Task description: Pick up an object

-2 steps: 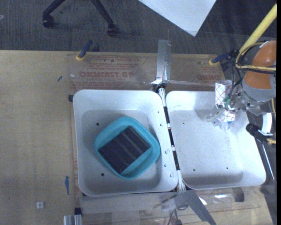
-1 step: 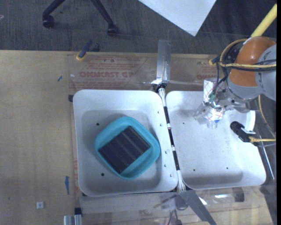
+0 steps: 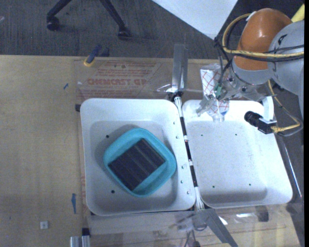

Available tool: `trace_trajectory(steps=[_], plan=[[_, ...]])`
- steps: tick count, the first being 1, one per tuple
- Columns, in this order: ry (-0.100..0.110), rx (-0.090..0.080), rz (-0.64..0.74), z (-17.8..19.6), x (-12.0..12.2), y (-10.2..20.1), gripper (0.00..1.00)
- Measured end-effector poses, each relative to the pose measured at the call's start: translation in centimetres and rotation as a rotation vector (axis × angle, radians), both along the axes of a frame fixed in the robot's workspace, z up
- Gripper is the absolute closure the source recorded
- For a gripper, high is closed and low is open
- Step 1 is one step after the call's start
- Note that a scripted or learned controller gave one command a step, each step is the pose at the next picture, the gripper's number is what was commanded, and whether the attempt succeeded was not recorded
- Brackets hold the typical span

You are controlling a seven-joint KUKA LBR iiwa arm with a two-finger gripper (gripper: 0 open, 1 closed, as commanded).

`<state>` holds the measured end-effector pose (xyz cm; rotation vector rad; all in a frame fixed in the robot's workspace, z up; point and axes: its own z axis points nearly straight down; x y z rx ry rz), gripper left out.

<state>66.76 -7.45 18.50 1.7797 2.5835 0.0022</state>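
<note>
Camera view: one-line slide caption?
KUKA arm's gripper poised over the right bin's far edge; a blue dish with a dark block sits in the left bin.

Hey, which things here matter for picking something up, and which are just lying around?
For the job:
- blue tray with its dark slab, in the left bin
- gripper, over the right bin

Lying about:
- clear sheet with red print
- chair base
- blue tape marks
</note>
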Motion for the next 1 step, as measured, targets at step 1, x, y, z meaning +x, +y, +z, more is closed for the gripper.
trace_trajectory(steps=[1], plan=[[-0.001,-0.002,0.174,2.48,-0.17,-2.59,1.0]])
